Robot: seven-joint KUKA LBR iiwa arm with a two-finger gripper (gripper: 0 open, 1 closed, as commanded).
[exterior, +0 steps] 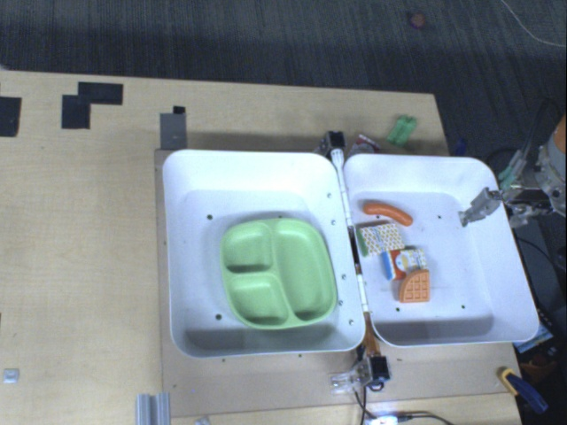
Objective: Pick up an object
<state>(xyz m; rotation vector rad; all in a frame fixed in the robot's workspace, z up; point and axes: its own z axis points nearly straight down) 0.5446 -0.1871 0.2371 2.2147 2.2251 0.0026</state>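
Gripper [483, 207] hangs at the right bin's [478, 321] right rim, can't tell its state. Toy food cluster [397, 253] hugs the bin's left wall, bare floor between. Labels unreadable.

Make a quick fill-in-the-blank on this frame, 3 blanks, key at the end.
1. The green divided tray lies in the ____ bin.
2. The tray has ____ compartments.
3. The orange hot dog toy, the waffle toy and the small cartons lie in the ____ bin, with the gripper over that bin's right part.

Missing words: left; three; right
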